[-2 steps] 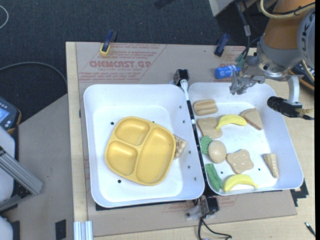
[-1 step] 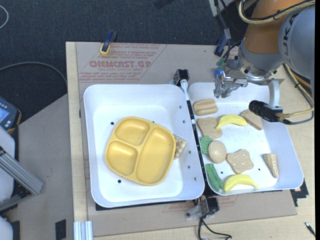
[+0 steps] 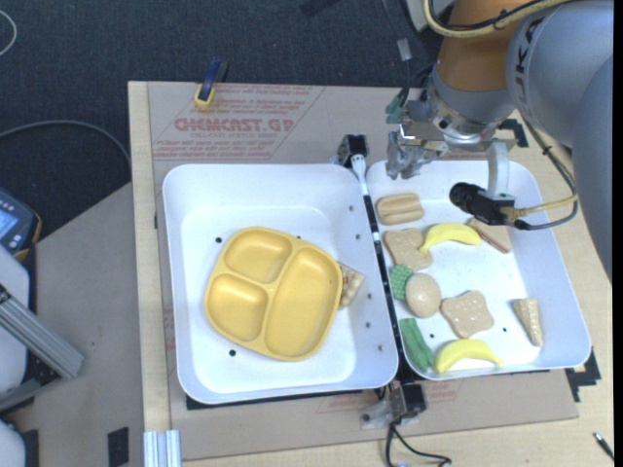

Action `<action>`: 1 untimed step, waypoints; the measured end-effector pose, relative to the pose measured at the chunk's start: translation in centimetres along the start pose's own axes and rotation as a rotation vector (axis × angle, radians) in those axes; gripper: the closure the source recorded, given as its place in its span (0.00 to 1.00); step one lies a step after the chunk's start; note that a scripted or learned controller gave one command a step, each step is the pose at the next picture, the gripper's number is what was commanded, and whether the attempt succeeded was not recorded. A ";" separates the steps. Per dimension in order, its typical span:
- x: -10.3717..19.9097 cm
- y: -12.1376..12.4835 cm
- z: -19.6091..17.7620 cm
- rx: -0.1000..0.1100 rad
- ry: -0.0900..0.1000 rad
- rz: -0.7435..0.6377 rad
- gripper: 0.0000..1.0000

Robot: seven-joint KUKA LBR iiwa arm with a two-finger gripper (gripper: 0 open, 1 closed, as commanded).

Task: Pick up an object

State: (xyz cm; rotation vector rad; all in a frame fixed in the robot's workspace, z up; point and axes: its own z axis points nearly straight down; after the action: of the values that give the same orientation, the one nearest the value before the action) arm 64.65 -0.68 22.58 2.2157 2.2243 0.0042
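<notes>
Camera view: pincer (image 3: 404, 168) over right bin (image 3: 555, 261) far edge, aperture we cannot tell. Nearest target bread roll (image 3: 399, 207) just below; we centre over it, descend straight.

Right bin (image 3: 560, 290) is where the pickings sit. A tan bun (image 3: 399, 206) lies flat near the top left corner. Below it is a toast slice (image 3: 406, 247), with a curved banana (image 3: 450, 235) just beside it. A green piece (image 3: 400, 280) touches a pale egg (image 3: 422, 295). Another toast (image 3: 466, 312) lies to the right, and a cone (image 3: 529, 319) sits near the right wall. At the front, a green pod (image 3: 416, 343) lies beside a second banana (image 3: 465, 356).
</notes>
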 end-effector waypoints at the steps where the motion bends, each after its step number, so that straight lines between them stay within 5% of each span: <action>1: 4.0 -0.7 -0.9 0.001 0.000 0.000 1.00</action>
State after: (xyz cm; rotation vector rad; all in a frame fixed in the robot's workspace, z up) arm 63.96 3.31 23.51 2.2165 2.2242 0.0035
